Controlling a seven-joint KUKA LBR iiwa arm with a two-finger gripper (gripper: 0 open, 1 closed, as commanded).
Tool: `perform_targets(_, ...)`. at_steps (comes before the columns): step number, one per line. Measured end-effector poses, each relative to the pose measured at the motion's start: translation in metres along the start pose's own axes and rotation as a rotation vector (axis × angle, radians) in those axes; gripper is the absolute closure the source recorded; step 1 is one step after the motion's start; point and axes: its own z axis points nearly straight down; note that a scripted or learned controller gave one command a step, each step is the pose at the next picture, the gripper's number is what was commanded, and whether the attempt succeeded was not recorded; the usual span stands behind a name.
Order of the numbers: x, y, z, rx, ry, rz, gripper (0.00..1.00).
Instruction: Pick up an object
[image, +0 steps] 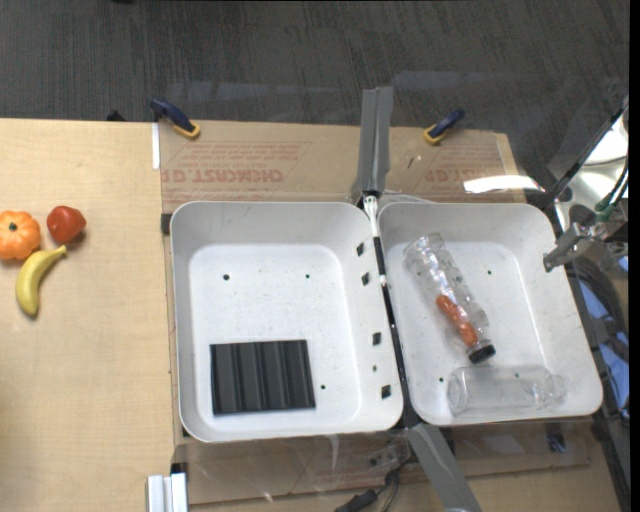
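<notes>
1. Left bin (190, 300): holds a dark ribbed block (262, 376) at its near edge.
2. Right bin (520, 222): holds the pickable items.
3. Clear bottle (452, 295) (orange contents, black cap): lies diagonally mid-bin.
4. Clear tumbler (502, 389): lies on its side, just beyond the bottle's cap.
5. Gripper (566, 250): at the right bin's right rim; whether it is wide or narrow cannot be told.

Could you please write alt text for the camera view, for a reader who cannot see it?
Two shallow white bins sit side by side on a bench: the right bin holds a clear plastic bottle with orange contents and a clear cup on its side, the left bin a dark ribbed block. The gripper hovers at the right bin's edge. A toy orange, tomato and banana lie far left.
</notes>
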Motion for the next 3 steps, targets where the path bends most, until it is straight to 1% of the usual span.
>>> perform_targets(1, 0.083, -0.017, 0.074, 0.001, 0.001, -0.119, 0.0)
perform_targets(2, 0.09, -0.007, 0.189, -0.004, 0.0, -0.194, 0.0)
perform_targets(3, 0.089, -0.007, 0.18, -0.004, 0.0, -0.19, 1.0)
